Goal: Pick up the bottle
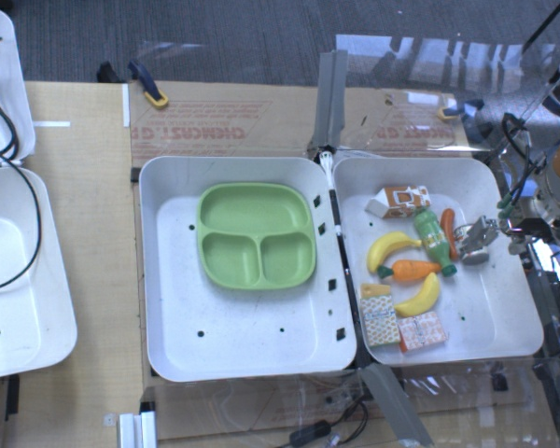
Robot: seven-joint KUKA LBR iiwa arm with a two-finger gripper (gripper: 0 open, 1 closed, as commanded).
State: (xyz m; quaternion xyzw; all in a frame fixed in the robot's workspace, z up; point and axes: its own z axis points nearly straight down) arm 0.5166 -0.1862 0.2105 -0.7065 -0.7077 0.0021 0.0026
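Gripper (476,236), metallic, sits just beside the slim green plastic bottle (433,238).

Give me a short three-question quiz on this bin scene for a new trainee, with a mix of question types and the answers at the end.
1. True or false: the green bottle lies in the right bin.
2. Which sits in the left bin? A) green divided plate B) bananas C) small carton
3. Fill in: the claw is just to the ____ of the bottle in the picture.

Key: 1 true. 2 A. 3 right. The bananas, carrot and small carton all share the right bin with the bottle.
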